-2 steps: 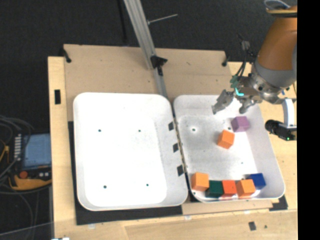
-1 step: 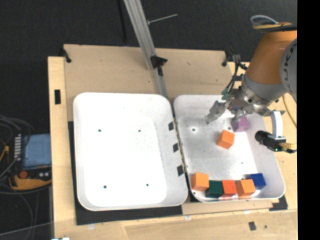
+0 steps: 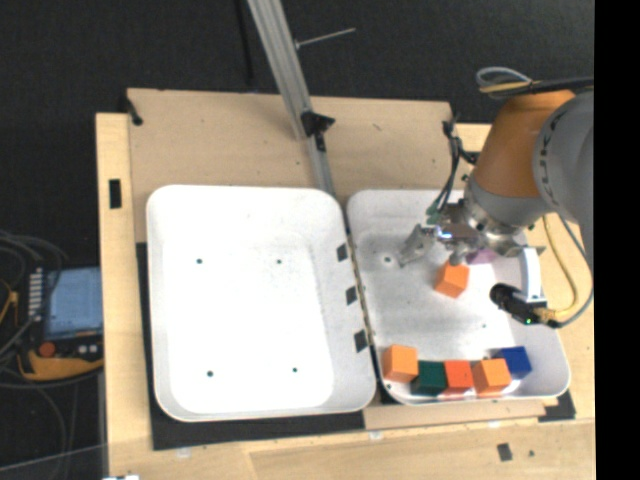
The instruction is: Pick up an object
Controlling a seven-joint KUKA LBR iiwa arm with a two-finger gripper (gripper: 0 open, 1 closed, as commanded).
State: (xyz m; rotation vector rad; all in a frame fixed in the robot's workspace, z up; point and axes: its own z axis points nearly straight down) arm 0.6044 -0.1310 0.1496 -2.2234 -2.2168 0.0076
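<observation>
- An orange block [image 3: 452, 280] is seen tilted in the right bin [image 3: 400, 218], mid-bin, just below the claw [image 3: 447, 240]; whether it is clamped cannot be told.
- If barely pinched, it may be dropped.
- The row of blocks [image 3: 458, 372] along the near edge may be struck.

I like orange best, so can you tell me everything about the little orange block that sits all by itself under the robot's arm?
The small orange cube-shaped block looks solid and matte, with flat faces and sharp edges. It sits turned at an angle, one corner pointing down the view, in the right shallow white bin, just below the robot's hand. Whether the hand touches it cannot be told. It lies apart from the row of blocks at the bin's near edge.
</observation>
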